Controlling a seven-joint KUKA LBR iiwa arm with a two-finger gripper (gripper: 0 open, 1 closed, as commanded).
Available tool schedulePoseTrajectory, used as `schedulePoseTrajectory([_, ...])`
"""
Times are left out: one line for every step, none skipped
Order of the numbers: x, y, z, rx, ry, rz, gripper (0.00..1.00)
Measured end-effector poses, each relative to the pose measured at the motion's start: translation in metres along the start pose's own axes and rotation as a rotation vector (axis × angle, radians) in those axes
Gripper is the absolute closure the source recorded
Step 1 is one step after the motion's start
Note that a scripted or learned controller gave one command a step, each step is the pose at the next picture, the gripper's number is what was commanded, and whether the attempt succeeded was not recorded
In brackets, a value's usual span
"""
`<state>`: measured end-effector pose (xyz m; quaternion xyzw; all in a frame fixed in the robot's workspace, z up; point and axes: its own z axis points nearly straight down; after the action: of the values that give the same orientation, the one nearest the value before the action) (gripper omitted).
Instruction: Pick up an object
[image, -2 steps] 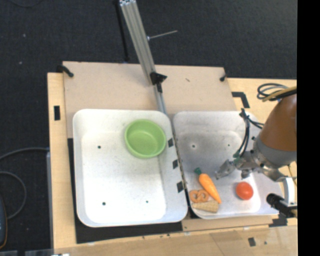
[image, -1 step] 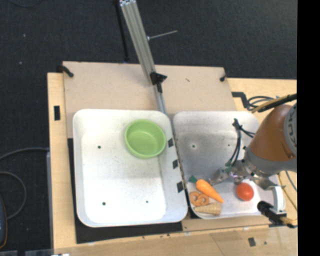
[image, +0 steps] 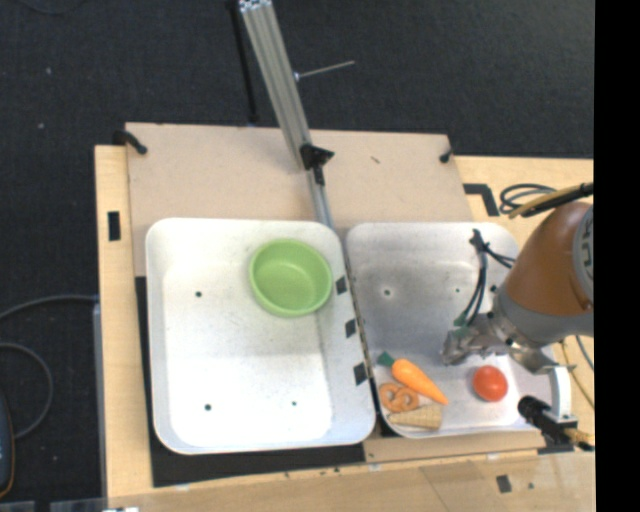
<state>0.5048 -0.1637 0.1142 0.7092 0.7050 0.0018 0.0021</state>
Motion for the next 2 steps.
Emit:
schedulePoseTrajectory([-0.001,-0.001,-0.063,-0.003,-0.002,-0.009,1.00])
schedulePoseTrajectory([0.006,0.007,-0.116,-0.003,-0.002,-0.011,1.00])
